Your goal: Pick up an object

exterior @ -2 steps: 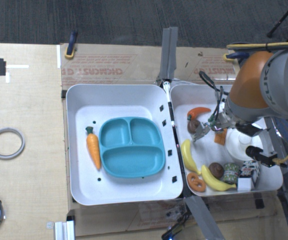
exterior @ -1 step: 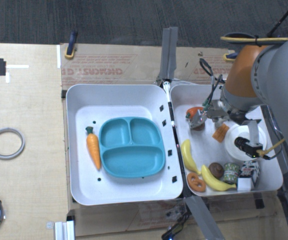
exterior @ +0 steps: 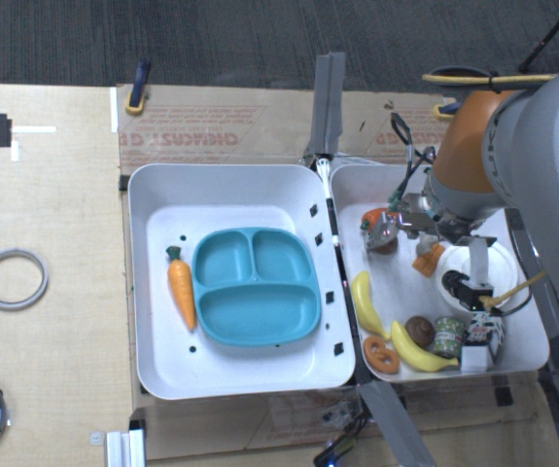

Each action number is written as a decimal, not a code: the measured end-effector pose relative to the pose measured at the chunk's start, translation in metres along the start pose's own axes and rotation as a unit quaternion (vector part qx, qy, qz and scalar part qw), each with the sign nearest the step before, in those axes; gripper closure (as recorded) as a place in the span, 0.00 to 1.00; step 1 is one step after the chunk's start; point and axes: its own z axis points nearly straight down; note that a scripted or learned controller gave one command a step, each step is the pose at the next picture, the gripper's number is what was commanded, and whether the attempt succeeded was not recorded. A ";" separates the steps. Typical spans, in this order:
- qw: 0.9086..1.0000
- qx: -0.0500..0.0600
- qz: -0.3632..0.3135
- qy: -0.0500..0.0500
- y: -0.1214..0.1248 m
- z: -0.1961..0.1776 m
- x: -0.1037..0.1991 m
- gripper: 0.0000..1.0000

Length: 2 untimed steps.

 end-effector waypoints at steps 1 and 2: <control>1.000 0.001 -0.002 -0.001 0.000 -0.009 0.000 1.00; 0.997 -0.001 0.076 -0.001 0.053 -0.101 0.039 1.00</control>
